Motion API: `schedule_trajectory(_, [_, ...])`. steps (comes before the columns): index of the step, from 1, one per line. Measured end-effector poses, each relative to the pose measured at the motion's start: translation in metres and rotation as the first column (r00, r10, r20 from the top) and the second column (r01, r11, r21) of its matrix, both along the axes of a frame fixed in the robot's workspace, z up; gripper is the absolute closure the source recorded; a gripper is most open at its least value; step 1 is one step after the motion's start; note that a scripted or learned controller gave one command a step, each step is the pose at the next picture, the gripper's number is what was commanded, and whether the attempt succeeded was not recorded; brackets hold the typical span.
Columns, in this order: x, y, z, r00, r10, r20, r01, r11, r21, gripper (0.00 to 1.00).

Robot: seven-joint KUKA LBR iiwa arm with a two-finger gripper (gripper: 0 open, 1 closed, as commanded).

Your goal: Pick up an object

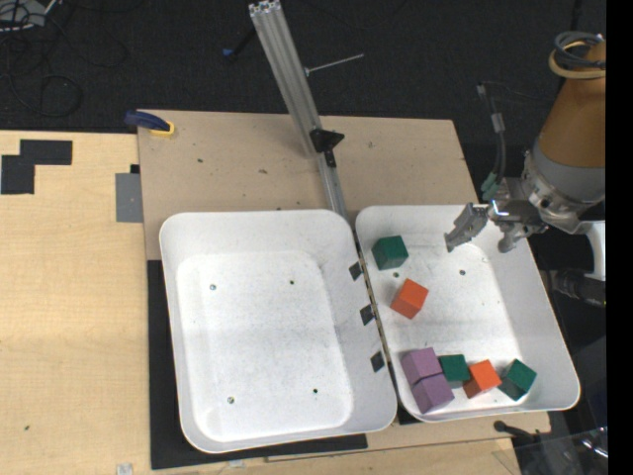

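Note:
The right bin (534,310) holds several blocks. A green cube (390,251) sits near its far left, and an orange cube (408,298) lies just below it. Along the near edge lie a purple block (426,378), a small green block (454,368), an orange block (483,376) and another green block (517,378). My gripper (487,229) hangs over the far right part of this bin, open, with nothing between its fingers. It is to the right of the green cube and well apart from every block.
The left bin (198,245) lies beside the right one, with black clips on the shared rim. A slanted aluminium bar (293,82) rises behind the bins. A blue and yellow tool (150,122) rests at the bench's far left corner.

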State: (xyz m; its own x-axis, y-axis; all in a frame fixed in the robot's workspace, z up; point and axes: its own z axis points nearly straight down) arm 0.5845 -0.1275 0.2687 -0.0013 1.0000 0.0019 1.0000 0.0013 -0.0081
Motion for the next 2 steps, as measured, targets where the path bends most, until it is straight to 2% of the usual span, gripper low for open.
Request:
schedule_trajectory(1, [0.001, -0.001, 0.003, 1.0, -0.001, 0.005, 0.001, 1.0, -0.001, 0.0])
schedule_trajectory(2, [0.0, 0.008, -0.058, 1.0, -0.003, -0.002, 0.003, 1.0, 0.0, 0.0])
